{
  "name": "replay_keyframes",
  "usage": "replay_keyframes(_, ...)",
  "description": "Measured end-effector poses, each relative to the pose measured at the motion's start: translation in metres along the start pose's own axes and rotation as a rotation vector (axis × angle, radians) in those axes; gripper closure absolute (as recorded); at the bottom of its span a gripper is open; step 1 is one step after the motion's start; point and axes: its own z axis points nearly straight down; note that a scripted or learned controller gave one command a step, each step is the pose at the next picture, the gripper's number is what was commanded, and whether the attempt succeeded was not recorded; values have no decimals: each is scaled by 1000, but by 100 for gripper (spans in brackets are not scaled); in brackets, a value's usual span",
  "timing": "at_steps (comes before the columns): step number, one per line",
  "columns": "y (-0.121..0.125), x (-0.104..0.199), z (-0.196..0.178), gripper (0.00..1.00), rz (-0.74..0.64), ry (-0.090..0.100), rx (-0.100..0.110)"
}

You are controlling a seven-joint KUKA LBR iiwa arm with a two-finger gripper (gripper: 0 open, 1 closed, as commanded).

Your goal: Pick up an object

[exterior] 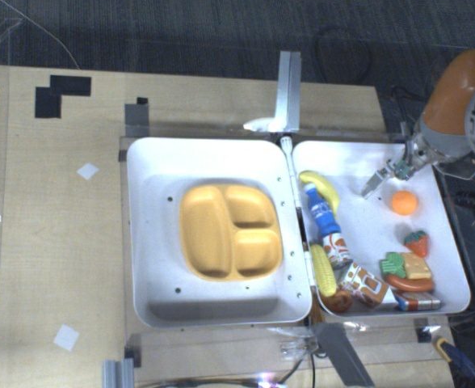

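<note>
The gripper (380, 180) hangs over the right bin (456, 241), whether clenched or released I cannot tell. Just beside it lies an orange ball (405, 203), round, no long axis. A strawberry (416, 242) is near; banana (321, 187) and blue bottle (321, 214) lie lengthwise along the left wall

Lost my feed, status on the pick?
End effector above right bin, nothing between its fingers. Orange ball just beside it, loose. Nothing in the way.

a pale wooden bench (52, 241) bears 2 white bins, left bin (140, 241) and right bin (456, 273), side by side.
</note>
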Motion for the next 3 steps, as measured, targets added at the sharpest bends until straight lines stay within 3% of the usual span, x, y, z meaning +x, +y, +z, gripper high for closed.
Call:
replay_keyframes(1,-14,53,-17,0,-43,-4,-4)
replay_keyframes(2,-23,27,2,0,326,-2,-2)
replay_keyframes(3,14,17,2,0,79,4,6)
